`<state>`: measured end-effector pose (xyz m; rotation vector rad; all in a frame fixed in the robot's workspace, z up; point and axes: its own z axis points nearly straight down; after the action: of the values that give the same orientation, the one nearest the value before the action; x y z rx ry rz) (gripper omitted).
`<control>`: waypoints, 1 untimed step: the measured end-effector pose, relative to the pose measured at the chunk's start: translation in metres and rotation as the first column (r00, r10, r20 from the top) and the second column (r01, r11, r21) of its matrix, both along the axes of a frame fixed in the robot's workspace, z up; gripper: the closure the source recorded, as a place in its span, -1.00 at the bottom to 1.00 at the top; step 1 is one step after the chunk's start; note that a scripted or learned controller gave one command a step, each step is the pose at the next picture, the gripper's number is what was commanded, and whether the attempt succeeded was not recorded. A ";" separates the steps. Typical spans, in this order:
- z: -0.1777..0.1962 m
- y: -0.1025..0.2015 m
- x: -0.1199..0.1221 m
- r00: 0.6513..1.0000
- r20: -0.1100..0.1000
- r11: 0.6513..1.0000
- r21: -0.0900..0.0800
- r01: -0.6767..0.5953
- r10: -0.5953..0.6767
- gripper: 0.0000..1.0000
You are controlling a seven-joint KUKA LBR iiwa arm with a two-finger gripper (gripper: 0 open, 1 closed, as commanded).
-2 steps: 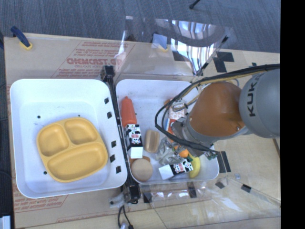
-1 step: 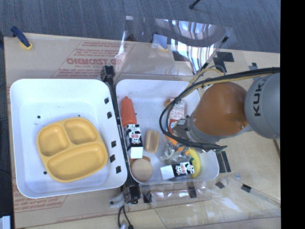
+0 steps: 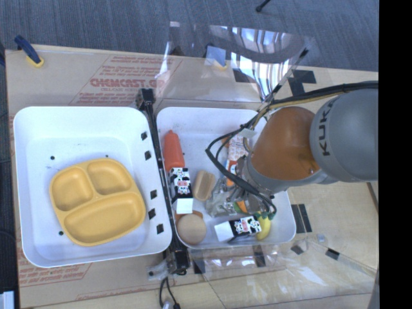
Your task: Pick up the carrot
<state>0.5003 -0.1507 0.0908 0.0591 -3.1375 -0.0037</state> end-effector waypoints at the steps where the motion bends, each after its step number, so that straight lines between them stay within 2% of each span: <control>1: 0.047 0.054 -0.013 0.998 0.007 0.998 -0.001 -0.058 0.058 1.00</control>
<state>0.4876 -0.0971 0.1379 0.1501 -3.1418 -0.0028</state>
